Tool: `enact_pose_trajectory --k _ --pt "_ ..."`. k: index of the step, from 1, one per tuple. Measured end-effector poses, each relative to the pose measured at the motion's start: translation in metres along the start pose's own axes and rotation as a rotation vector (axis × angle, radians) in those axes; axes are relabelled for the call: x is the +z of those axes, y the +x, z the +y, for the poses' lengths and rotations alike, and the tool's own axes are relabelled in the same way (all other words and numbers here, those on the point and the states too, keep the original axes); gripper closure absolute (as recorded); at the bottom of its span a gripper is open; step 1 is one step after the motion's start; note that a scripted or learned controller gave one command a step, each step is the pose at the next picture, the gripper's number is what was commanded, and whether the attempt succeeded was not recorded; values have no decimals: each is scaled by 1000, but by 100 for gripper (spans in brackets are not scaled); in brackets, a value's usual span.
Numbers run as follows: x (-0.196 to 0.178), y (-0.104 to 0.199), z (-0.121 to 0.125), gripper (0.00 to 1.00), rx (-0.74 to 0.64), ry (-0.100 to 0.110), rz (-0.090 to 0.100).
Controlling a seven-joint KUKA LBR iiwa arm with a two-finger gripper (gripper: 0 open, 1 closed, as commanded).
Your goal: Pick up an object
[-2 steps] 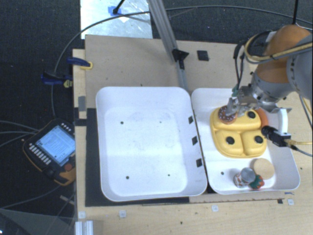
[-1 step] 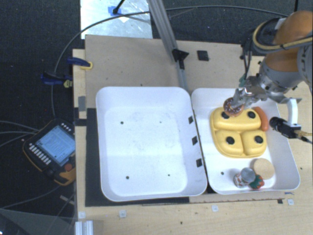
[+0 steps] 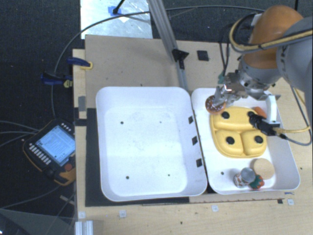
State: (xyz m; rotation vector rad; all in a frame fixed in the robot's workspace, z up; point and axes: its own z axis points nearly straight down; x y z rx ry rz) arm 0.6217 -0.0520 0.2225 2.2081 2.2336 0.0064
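Disc (image 3: pixel 213 103), small and brownish, lies in right bin's (image 3: pixel 293 177) far left corner, touching yellow toy (image 3: pixel 238 131). Tool (image 3: pixel 221 96) hangs right over it; finger state cannot be told. Step: reaching for a grasp. Next: close on disc, lift straight up.

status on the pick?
Pincer low at right bin's far end, over small brown object; grasp unconfirmed. Yellow moulded tray right beside it. Beige disc at near end.
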Motion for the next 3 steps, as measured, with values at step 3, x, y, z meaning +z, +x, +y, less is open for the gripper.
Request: enact_pose_trajectory --k 3 --pt "17 156 -14 100 0 2 1"
